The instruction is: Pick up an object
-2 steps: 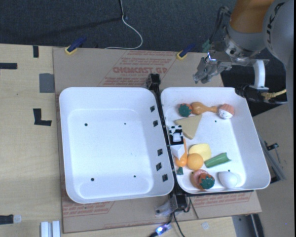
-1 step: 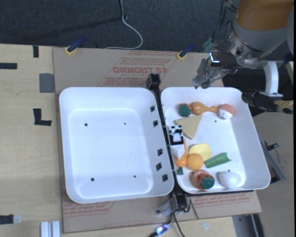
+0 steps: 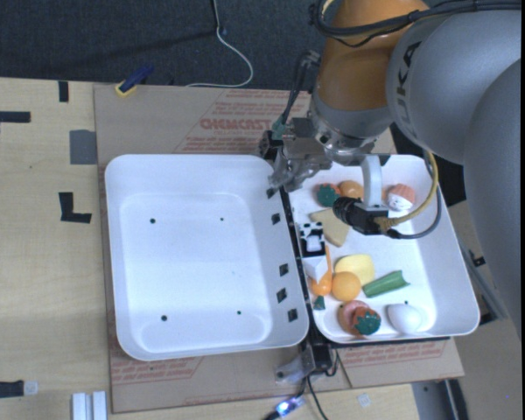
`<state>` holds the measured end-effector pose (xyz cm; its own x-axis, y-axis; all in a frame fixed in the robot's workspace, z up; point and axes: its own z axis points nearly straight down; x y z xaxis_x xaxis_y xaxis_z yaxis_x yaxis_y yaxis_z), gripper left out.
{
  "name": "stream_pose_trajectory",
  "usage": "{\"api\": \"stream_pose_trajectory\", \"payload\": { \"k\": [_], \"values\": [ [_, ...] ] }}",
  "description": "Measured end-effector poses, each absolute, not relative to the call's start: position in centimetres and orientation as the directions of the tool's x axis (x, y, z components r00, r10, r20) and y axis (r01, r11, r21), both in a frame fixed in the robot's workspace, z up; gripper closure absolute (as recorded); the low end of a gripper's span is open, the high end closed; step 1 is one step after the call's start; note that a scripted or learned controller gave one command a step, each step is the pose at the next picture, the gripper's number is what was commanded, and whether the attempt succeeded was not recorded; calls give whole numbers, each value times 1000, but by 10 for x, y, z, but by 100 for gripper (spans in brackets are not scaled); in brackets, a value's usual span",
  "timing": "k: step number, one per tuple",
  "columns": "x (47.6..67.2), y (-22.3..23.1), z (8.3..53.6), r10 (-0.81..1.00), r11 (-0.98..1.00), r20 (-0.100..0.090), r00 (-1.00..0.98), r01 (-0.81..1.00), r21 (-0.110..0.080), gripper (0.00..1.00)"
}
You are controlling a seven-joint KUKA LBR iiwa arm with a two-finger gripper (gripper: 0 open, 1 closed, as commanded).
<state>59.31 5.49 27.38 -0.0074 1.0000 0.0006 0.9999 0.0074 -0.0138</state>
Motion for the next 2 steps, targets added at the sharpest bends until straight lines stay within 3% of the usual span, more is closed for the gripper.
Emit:
{"api": "stream_pose_trajectory", "payload": {
  "k": [1, 2],
  "values": [
    [621, 97, 445, 1000, 7, 3, -7, 1000, 17, 100],
    [529, 149, 542, 1000, 11, 5, -11, 1000, 8, 100]
  ]
}}
